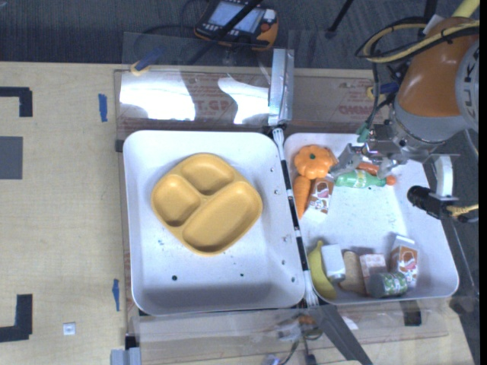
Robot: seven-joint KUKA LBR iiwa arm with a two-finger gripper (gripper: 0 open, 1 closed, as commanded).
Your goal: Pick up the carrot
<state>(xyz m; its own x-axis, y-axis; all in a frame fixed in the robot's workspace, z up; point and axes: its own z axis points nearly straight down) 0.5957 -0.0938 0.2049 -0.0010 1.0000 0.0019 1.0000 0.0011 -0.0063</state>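
Observation:
The carrot (301,194) is an orange tapered piece lying along the left wall of the right bin (426,226), its thick end touching an orange pumpkin (314,160). A small printed carton (322,195) leans against the carrot's right side. My gripper (370,155) hangs over the back of the right bin, right of the pumpkin and well apart from the carrot. Just under the gripper lies a green and orange item (359,178). Whether the gripper touches that item is unclear.
A yellow divided plate (207,202) sits in the left bin (144,280). Along the right bin's front lie a banana (318,272), small boxes (358,268), a green can (392,284) and a juice carton (405,257). The bins' shared wall (289,204) runs beside the carrot.

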